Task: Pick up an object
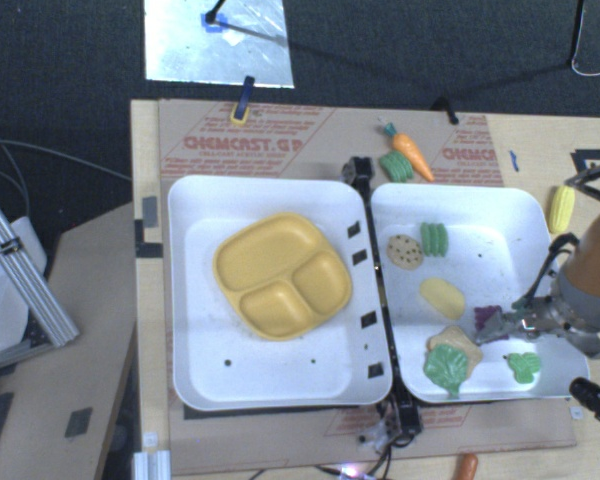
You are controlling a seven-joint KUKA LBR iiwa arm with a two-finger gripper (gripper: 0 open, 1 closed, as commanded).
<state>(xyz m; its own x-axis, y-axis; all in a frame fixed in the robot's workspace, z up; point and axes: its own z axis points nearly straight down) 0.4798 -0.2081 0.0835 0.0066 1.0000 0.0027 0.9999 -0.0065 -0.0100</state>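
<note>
Behind bins, "CHEMCAST" board [242,144], claw [500,325] by purple toy [487,319] in rt bin [500,206]

Bins [195,268] look like smooth white plastic to me. I'd call the yellow tray [280,275] matt plastic, bench [280,138] plain brown cardboard.

Grey arm [588,313] with an orange band, black cable, dark metal gripper [500,328].
</note>
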